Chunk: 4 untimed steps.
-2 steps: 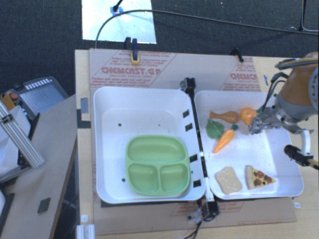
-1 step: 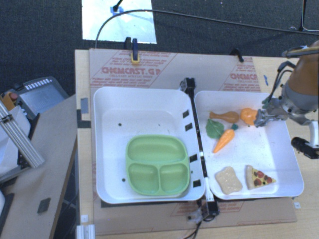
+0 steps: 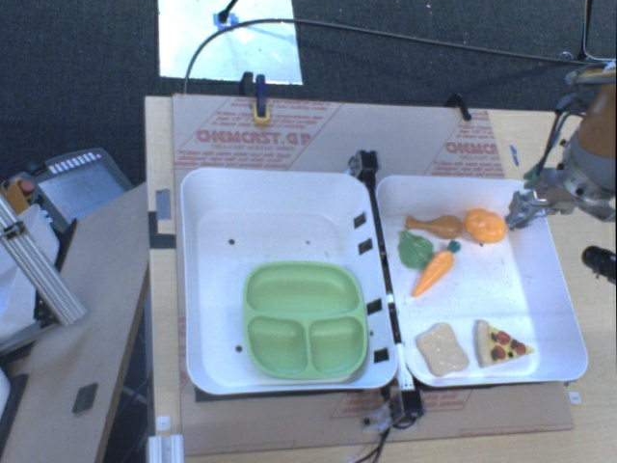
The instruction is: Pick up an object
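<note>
White plastic bins sit side by side, with the gripper [image 3: 525,208] poised at the right bin's [image 3: 554,287] far right rim.

Whether its jaws are spread or closed cannot be told. Just beside the jaws, toward the bin's middle, lies a toy orange [image 3: 485,226], touching a toy chicken drumstick [image 3: 434,226] beyond it. Further from the jaws and nearer the camera lie a toy broccoli floret [image 3: 415,250] and a toy carrot [image 3: 435,270]; nearest the camera are a toy bread slice [image 3: 442,348] and a toy pizza slice [image 3: 500,343]. The orange is the likeliest pick — probably light, rigid and smooth, so apt to roll or slip; grip it across its widest middle. The left bin [image 3: 217,230], well away from the jaws, holds a green divided plate [image 3: 305,318].
</note>
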Each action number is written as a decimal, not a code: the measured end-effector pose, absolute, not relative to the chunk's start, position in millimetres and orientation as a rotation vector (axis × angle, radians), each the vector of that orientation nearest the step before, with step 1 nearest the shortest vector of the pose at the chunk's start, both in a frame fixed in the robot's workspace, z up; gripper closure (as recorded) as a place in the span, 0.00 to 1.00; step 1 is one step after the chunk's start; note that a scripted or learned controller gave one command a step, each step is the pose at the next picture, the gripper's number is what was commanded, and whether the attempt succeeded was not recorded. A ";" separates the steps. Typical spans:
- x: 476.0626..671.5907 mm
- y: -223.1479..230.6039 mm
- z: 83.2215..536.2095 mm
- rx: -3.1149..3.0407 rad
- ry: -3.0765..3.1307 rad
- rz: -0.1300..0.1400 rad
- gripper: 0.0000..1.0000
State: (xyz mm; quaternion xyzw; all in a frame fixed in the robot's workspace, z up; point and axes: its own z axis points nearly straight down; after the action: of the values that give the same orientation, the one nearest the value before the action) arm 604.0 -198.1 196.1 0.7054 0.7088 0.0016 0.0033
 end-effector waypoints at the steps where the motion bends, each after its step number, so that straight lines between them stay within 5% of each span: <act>1: 602.5 -205.6 243.5 2.213 2.221 0.005 1.00; 4: 618.2 -37.7 231.3 2.212 2.231 0.003 1.00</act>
State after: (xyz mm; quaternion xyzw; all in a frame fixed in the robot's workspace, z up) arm 618.2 -37.7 231.3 0.7040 0.7102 0.0009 -0.0001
